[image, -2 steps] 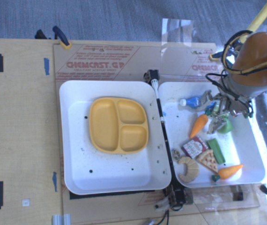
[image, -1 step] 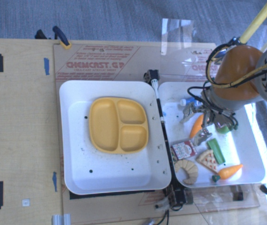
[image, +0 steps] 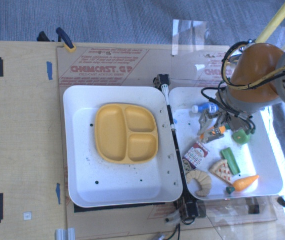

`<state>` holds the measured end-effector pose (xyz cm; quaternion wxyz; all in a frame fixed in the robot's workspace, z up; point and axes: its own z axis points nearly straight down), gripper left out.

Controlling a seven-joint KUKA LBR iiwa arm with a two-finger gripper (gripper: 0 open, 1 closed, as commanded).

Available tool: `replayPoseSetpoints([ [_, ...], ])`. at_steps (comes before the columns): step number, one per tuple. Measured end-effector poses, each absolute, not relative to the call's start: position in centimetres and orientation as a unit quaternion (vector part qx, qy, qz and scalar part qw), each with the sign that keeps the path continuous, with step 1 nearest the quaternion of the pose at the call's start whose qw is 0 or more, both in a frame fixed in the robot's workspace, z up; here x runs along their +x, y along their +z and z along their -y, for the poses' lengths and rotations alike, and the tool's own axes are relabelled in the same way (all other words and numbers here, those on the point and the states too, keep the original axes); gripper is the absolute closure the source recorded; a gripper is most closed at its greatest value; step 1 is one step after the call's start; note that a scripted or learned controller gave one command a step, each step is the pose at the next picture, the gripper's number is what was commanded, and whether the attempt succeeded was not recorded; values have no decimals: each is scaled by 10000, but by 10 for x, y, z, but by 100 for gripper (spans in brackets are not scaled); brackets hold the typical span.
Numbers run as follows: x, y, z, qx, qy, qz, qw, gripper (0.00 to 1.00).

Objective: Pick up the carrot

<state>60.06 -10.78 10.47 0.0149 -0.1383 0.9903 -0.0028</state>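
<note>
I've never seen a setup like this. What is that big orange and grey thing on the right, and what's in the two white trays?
That is a robot arm, seen from a camera above the bench. Its pincer hangs over the right white bin, among small toy foods: an orange carrot with a green end near the front edge, a green stick, a pizza slice and a beige croissant. The carrot lies apart from the pincer. The left white bin holds a yellow divided plate.

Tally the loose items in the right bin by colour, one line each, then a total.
Orange: 1, the carrot
Green: 2, a long block and a round piece
Tan: 2, croissant and pizza slice
Red and white: 1, packet
Blue and white: 1, bottle
Total: 7
</note>
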Motion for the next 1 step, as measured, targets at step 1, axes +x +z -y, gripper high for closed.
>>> replayPoseSetpoints([
  [1, 578, 190, 178, -2142, -41, -9767, 73, 100],
])
